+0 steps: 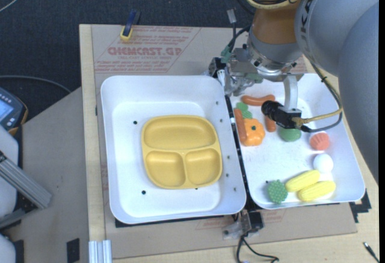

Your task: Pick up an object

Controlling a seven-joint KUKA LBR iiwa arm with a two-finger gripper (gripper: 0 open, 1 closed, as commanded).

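at the near edge of the right bin [355,186] you have a yellow corn cob [310,186] beside a green knobbly piece [277,191], with a white egg [323,163] just behind them. the left bin [114,135] carries a yellow divided plate [180,151] at its middle. further back, along the right bin's left edge, an orange pepper [251,130] lies beside a carrot [242,116] — the gripper [240,82] hangs over that far-left corner, and i can't tell its state. you look to be at the approach step; next you'd descend squarely over one piece — the pepper seems nearest.
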